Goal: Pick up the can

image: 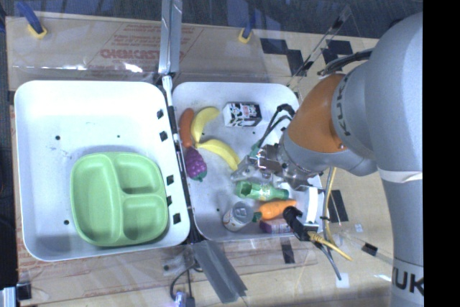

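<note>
Silver and lying near the front wall of the right bin (215,91), the can (238,215) sits just beside a carrot (275,210) and a green bottle (263,191). My gripper (260,158) hovers above the bottle, near the yellow bananas (213,140); whether it is spread or pressed together I cannot tell. I judge the crowding risky: descending here could catch the bottle or carrot instead, or roll the can against the wall. Open floor lies toward the bin's middle, left of the can.

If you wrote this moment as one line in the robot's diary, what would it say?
gripper: low in right bin, over green bottle | can: lying at front wall, unheld | green tray: left bin
</note>
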